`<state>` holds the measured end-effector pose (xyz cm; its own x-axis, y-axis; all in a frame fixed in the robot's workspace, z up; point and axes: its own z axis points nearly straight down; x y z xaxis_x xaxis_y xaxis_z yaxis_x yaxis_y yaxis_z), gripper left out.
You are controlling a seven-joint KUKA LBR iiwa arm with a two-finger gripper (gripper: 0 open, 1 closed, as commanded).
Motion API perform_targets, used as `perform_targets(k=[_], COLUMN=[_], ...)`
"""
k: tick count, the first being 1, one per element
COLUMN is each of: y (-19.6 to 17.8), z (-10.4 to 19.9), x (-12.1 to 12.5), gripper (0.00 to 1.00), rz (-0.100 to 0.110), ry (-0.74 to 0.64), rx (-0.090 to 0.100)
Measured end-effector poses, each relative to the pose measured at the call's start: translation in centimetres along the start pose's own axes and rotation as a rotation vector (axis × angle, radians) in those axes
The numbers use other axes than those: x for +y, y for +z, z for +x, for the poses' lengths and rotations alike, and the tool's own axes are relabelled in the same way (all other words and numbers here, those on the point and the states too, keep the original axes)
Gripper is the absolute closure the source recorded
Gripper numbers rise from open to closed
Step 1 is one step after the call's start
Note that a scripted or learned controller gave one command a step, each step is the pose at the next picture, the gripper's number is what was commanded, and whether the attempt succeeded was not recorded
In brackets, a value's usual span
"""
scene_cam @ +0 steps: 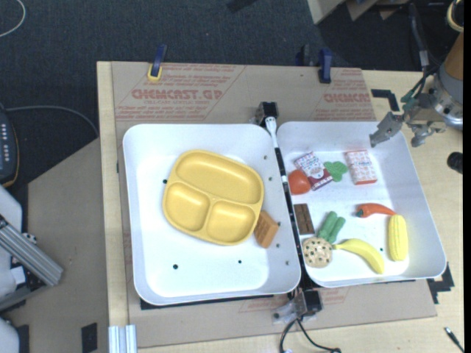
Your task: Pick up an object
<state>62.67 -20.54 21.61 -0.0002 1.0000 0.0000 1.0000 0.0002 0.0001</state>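
Observation:
My gripper hangs over the far right corner of the right bin, open with nothing between its fingers. The bin holds several small items: a pink box closest to the gripper, a green broccoli piece, a candy packet, a red tomato, a red chili, a corn cob, a banana, a cookie, green pickles and a chocolate bar.
The left bin holds a yellow divided plate and a brown cracker at the plate's lower right. A black divider clip sits between the bins at the far edge. Cardboard surrounds both bins.

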Motion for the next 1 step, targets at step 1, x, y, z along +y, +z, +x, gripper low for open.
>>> perform_targets(k=[1], y=[6.37], z=[0.37], x=[0.08], gripper=[0.00], rz=[0.007], ry=[-0.001], rx=[0.002])
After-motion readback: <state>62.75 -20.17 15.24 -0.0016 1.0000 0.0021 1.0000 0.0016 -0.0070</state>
